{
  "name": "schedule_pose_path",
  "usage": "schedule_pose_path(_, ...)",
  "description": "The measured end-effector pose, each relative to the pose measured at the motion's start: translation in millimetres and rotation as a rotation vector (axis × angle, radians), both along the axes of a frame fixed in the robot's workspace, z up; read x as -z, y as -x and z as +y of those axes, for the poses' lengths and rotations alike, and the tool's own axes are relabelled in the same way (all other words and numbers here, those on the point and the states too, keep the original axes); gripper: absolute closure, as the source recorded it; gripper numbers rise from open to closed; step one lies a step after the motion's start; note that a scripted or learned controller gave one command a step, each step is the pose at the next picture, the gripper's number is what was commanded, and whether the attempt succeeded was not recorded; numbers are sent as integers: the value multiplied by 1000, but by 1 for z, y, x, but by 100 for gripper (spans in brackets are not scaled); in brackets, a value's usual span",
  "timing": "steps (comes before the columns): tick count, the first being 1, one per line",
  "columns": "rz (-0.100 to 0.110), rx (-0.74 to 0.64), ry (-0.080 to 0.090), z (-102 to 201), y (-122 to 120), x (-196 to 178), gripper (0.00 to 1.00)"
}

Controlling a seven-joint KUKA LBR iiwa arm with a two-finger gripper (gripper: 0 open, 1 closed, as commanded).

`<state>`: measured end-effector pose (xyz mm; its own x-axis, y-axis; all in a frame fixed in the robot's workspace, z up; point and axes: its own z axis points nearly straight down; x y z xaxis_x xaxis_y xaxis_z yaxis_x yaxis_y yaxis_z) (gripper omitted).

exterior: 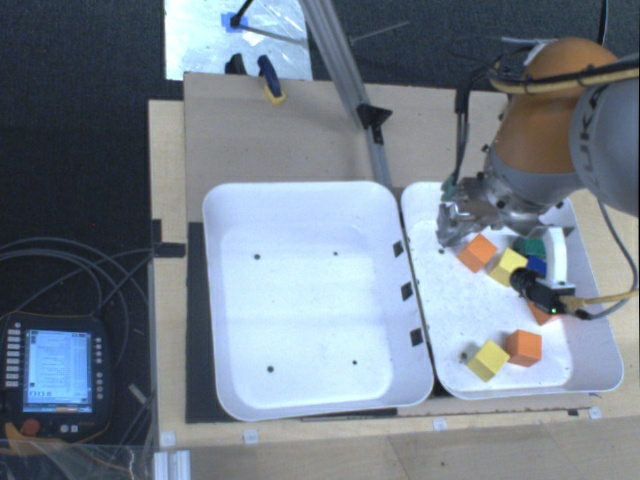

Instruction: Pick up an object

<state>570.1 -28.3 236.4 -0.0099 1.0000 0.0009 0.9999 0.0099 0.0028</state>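
Our hand (457,223) hangs low over the far left part of the right bin (440,298); we cannot tell how its grasp stands, since the wrist hides much of it. Just beside it we see an orange block (478,252), touching a yellow block (507,266), with a green block (531,246) and a blue block (537,265) close behind, partly under the arm. Nearer the front edge lie a second yellow block (488,359) and a second orange block (523,347), side by side. We see the left bin (310,298) alongside on the tabletop (290,133), and a pendant (58,373) at far left.
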Motion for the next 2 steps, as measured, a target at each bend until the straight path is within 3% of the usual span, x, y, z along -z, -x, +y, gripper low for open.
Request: schedule_pose_path(2,1,-1,-1,108,-8,-11,100)
